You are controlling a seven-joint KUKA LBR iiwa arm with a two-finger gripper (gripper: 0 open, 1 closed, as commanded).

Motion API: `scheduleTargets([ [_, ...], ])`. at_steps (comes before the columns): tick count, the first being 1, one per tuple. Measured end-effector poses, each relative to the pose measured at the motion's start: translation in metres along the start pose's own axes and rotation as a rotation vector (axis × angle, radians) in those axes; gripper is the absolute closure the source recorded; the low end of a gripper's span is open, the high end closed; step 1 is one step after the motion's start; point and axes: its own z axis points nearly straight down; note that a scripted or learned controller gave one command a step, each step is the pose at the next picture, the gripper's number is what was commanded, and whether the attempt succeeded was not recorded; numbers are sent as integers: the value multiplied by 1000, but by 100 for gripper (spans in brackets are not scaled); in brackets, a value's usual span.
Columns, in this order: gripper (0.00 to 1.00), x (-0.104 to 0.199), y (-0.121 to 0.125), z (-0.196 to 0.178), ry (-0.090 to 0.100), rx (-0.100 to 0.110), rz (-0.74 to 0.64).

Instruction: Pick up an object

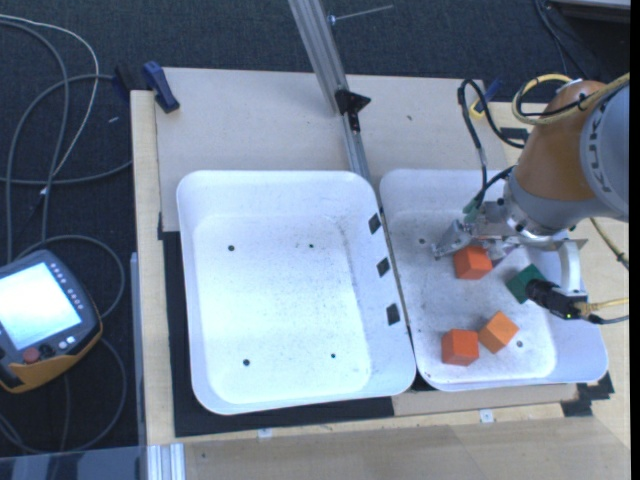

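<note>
The tool (480, 240) sits low over an orange block (473, 263) in the right bin (570, 363), apparently to grasp it, though I cannot tell its opening.

Arm (590, 158) is cased in grey, with an orange band (555, 158) above the wrist. Black cables (478, 138) are looped alongside. Dark lettering is printed on the grey casing.

Three orange blocks (473, 263), one green block (522, 283), two bins (200, 203)
</note>
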Motion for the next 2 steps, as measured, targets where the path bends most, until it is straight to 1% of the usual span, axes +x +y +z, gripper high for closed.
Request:
scheduleTargets([
  [1, 0, -33, 27, 13, 8, 5, -3],
  [2, 0, 4, -11, 22, 11, 24, -4],
])
